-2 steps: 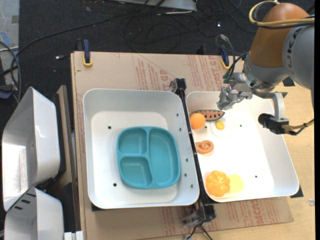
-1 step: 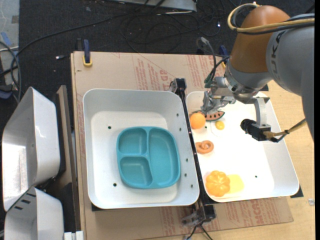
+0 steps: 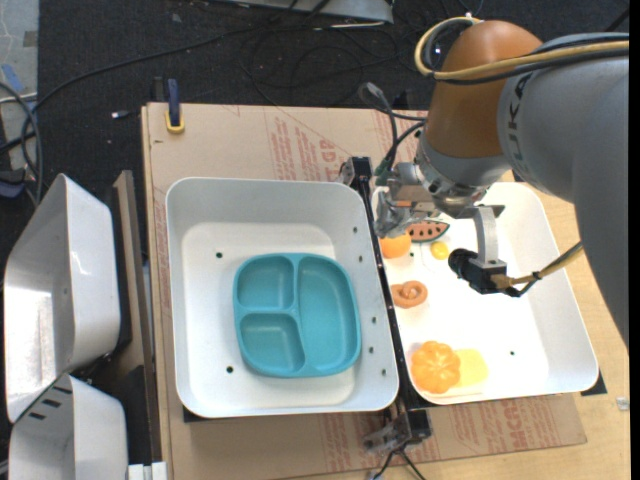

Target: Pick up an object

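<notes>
- Over the right bin (image 3: 560, 298), the gripper (image 3: 408, 208) hangs at the far left corner; whether it is open or grasping anything cannot be told.
- Beneath it lie an orange piece (image 3: 396, 246), a ring-shaped piece (image 3: 409, 293) and a tangerine (image 3: 436, 366).
- A teal divided plate (image 3: 296, 314) sits in the left bin (image 3: 200, 218).

The 2 white bins (image 3: 200, 208) look like smooth, slightly glossy plastic, the teal divided tray (image 3: 297, 315) matt plastic, the counter (image 3: 260, 138) rough brown cardboard.
</notes>
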Motion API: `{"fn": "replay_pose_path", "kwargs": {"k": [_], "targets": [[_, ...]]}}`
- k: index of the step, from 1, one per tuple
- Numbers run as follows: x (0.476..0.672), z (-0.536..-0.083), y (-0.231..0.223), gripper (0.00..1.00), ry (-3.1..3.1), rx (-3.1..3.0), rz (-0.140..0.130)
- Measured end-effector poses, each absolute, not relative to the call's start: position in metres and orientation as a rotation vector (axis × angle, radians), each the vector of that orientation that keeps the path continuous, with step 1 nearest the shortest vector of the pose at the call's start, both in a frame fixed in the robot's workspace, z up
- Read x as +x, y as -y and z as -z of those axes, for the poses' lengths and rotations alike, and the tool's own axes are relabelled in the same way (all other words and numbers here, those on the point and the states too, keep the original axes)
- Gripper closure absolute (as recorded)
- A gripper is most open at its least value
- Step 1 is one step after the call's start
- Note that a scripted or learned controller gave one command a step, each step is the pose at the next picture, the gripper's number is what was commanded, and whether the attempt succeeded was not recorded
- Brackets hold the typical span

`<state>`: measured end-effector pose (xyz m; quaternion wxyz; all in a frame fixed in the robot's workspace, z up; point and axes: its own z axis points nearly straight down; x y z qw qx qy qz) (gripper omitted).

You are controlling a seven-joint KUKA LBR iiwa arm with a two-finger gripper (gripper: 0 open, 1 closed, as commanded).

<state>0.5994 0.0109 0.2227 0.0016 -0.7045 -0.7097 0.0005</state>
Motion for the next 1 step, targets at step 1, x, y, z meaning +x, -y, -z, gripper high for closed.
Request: {"fn": "replay_pose_path", "kwargs": {"k": [1], "targets": [[0.5945, -0.2258, -0.0714, 1.0, 2.231, -2.21, 0.001]]}}
